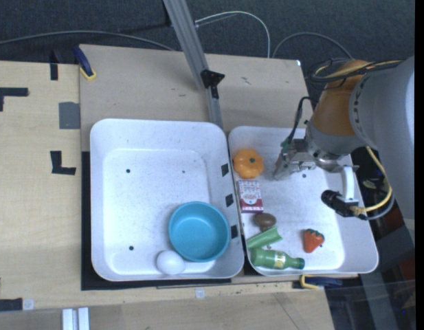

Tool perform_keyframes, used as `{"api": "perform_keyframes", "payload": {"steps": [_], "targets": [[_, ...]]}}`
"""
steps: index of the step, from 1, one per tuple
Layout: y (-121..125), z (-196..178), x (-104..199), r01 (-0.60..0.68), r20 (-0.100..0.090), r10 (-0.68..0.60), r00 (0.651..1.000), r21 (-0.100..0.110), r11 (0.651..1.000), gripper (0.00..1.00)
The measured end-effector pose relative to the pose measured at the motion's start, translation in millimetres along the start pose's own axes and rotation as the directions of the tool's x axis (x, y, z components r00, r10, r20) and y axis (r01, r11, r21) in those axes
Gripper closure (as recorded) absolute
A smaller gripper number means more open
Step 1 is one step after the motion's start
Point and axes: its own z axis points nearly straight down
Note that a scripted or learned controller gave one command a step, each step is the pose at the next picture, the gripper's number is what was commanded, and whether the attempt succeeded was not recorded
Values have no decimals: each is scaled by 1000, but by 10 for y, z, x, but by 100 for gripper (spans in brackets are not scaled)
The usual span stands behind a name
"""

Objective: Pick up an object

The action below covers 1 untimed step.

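The grey arm (orange-banded wrist) reaches leftward, its pincer (288,165) pointing down.

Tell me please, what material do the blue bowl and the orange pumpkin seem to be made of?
The blue bowl looks like smooth plastic: even colour, soft sheen on the rim. The orange pumpkin is probably a plastic toy too, uniformly coloured and slightly glossy; foam or rubber is also possible.
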Motion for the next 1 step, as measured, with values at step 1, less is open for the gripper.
{"api": "perform_keyframes", "payload": {"steps": [1], "targets": [[89, -551, -58, -2, 1, 2, 1000, -7, 1000, 100]]}}
